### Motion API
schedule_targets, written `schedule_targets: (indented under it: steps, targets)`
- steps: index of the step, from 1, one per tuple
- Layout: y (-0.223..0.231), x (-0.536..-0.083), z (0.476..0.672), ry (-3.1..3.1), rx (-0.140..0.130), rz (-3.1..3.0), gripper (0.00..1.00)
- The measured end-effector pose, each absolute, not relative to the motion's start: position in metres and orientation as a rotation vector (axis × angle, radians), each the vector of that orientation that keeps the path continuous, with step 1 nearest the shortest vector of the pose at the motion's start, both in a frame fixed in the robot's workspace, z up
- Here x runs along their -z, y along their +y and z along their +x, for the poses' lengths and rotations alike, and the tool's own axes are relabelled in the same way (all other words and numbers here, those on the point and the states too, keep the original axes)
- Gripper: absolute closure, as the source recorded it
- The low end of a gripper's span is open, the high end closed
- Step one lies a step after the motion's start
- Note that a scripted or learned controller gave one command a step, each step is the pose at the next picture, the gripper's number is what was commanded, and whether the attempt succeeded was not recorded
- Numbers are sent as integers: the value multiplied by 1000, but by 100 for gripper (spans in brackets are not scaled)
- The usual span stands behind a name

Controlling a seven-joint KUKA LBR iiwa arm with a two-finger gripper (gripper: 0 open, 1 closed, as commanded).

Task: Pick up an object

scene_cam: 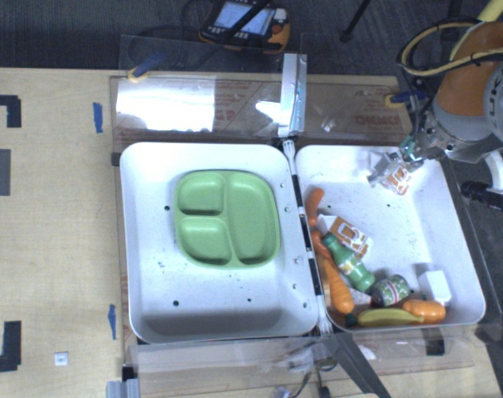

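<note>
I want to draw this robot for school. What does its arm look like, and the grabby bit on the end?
The arm is rounded and chunky, with an orange part and light grey parts. Yellow and black cables loop over the top of it. The end effector is small and silvery grey with a tiny touch of teal green, and it looks much thinner than the fat arm behind it. Its finer details are too blurry to make out.

you will find no readable text: the carton [349, 237], bottle [351, 269] and pendant [244, 21] show print too blurred to read.
</note>
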State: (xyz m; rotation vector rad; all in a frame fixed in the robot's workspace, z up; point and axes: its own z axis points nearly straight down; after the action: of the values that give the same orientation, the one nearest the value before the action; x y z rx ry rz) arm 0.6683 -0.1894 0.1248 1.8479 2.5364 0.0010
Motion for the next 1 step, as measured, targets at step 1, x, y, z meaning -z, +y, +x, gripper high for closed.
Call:
schedule_targets:
  steps: [1]
  targets:
    - [-191,-86,667,2428,0,2017,0]
